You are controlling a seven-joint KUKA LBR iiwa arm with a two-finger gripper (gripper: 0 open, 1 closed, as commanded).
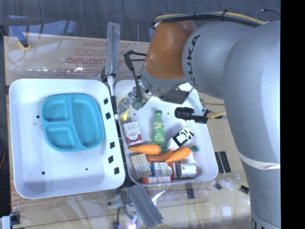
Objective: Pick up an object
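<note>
The grey arm with its orange band [167, 49] fills the upper right of the frame, the black letters "KUKA" readable on its grey shell, and its claw [135, 100] reaches down into the upper left corner of the right shallow white bin [208, 142], close to the wall between the two bins; whether the claw is wide or narrow cannot be told, since the wrist hides most of it. A small yellow piece [124, 113] lies just beside the tip. Below it in the same bin lie a small red and white carton [132, 132], its print too small to read, a green plastic bottle with a yellow label [158, 127], a black and white printed packet [183, 136], two orange carrots [162, 152] crossing near the middle, a checkered box [139, 164] and a small tin can on its side [187, 170] along the lower edge. The upper right part of that bin is bare white floor. The left white bin [24, 142] holds a light blue plastic tray with three compartments [72, 121], with open room around it. On the worktop [62, 56] at the upper left, faint red writing shows under clear sheeting but cannot be read.
</note>
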